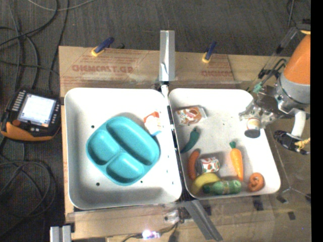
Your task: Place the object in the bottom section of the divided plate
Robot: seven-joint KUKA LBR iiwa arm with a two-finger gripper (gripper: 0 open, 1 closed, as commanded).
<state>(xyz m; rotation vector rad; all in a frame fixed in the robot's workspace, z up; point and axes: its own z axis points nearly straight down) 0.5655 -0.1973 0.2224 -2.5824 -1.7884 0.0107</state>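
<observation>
Toy food is what we have to choose from, since the task names no single object: the right bin (262, 150) holds a carrot (236, 163), a banana (203, 180), a green pickle-like piece (222, 187), a small can (209, 164), a dark green pepper (191, 140), a sausage-like piece (193, 163), a small orange pumpkin-like piece (256, 182) and a printed packet (190, 115). We judge them light, stiff plastic, smooth and likely to slip; the carrot lies apart from its neighbours, so we would pinch it across the thick middle. Our gripper (254, 121) hovers over the bin's upper right edge, and we cannot tell how it is set or whether it has anything. The divided plate (122, 149) sits in the left bin (81, 185), its bottom section unfilled, a small orange-and-white toy (152, 123) just beside its rim.
</observation>
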